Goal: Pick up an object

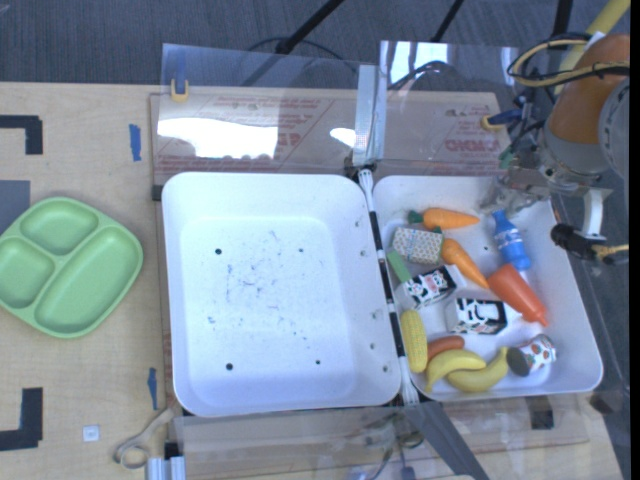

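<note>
A: What could go wrong here?
B: The toys in the right bin point(585, 343) lie crowded and touching. The blue bottle point(509, 242) sits just beside the large carrot point(518, 292) and a smaller carrot point(463, 260), so a descent by the claw point(513, 190) might, in my judgement, nudge a neighbour or close on two things at once. The rounded carrots could also slip free.
A: And the state of the claw?
B: It hangs at the far right of the right bin, just above the bottle. Whether it is spread or closed cannot be told at this slant, and nothing is seen held in it.
A: Other candidates?
B: The bananas point(468, 370) lie near the front wall; the left bin point(190, 198) offers none.
</note>
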Available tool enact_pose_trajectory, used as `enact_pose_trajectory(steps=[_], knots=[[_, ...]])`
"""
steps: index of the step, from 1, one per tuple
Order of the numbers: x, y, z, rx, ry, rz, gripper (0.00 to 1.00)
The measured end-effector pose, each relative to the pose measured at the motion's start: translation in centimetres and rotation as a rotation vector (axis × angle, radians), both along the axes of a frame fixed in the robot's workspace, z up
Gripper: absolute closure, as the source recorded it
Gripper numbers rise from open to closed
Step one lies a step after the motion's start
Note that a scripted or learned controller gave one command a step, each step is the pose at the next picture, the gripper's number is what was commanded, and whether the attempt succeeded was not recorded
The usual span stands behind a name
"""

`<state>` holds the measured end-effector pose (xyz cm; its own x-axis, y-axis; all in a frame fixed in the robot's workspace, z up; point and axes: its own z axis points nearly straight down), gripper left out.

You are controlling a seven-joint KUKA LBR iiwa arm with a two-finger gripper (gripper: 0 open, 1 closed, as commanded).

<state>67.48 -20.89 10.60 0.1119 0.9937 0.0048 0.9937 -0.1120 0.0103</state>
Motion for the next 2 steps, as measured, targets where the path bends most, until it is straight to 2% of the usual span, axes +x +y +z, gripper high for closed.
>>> enact_pose_trajectory(steps=[1, 2], knots=[[-1.8, -0.1, -1.9, -0.002, 0.011, -0.111, 1.0], [-2.7, 3.5, 8.0, -0.004, 0.008, -0.037, 1.0]])
